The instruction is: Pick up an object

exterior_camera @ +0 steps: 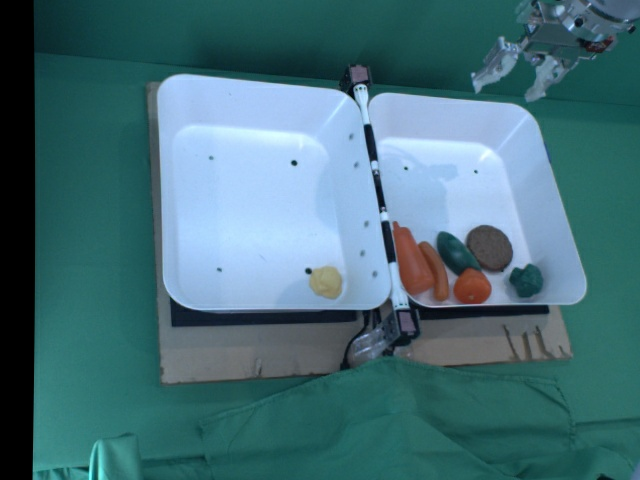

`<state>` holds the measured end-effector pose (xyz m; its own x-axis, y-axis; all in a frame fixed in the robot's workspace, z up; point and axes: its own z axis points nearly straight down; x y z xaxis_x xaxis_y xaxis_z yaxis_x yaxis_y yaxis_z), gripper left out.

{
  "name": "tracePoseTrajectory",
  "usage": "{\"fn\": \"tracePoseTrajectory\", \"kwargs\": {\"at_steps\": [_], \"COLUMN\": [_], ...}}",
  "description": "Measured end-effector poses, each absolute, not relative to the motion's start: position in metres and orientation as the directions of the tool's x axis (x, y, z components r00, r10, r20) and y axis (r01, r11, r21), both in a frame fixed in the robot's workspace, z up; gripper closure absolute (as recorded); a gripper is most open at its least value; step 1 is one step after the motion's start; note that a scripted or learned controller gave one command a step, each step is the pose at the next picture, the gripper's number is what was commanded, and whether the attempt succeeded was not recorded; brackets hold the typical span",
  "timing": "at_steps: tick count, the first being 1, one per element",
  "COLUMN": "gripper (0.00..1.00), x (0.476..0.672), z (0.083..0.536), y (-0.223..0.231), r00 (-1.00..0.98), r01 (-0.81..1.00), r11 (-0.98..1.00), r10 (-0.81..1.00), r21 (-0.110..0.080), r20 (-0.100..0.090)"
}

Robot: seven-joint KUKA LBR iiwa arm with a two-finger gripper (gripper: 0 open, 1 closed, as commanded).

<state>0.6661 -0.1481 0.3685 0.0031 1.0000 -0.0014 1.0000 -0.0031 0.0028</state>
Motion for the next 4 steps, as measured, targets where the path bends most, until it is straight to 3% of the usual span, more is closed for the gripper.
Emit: {"fn": "tracePoseTrajectory", "kwargs": {"at_steps": [1, 2, 4], "gripper": [0.00, 0.00, 0.00], "x": [0.666, 0.675, 0.673], "z": [0.369, 0.320, 0.214], "y": [-0.148, -0.144, -0.161], "r00": [0.003, 0.002, 0.004], "r01": [1.000, 1.000, 1.000], "r11": [-0.003, -0.002, -0.004], "r10": [1.000, 1.000, 1.000], "r21": [0.003, -0.001, -0.002], "r20": [-0.001, -0.002, -0.003]}}
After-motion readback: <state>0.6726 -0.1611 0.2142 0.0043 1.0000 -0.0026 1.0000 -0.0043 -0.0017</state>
